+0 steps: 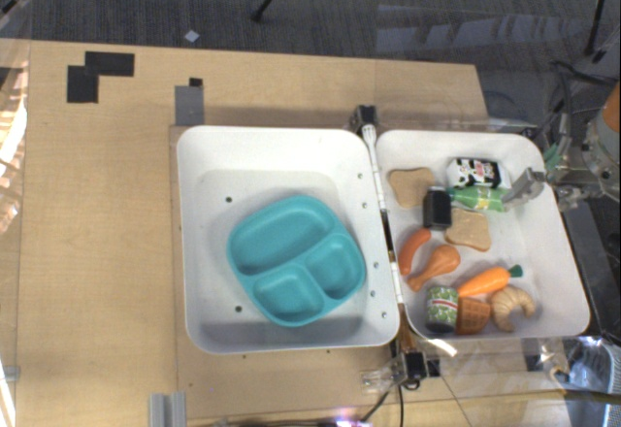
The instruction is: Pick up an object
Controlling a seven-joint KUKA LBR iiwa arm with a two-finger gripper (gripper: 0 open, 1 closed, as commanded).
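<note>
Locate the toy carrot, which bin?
The carrot lies in the right bin, toward its near edge, just right of the drumstick and directly above the croissant in the camera view.

The gripper (529,184) sits at the right bin's (568,250) upper right rim. Directly left of it, a green bottle (477,198), a black-and-white carton (473,172) and a black block (437,209) obstruct passage. Below-left, toast (472,232), a carrot (490,280) and a croissant (512,302) crowd the floor. The strip directly below the gripper, along the right wall, is bare.
</note>
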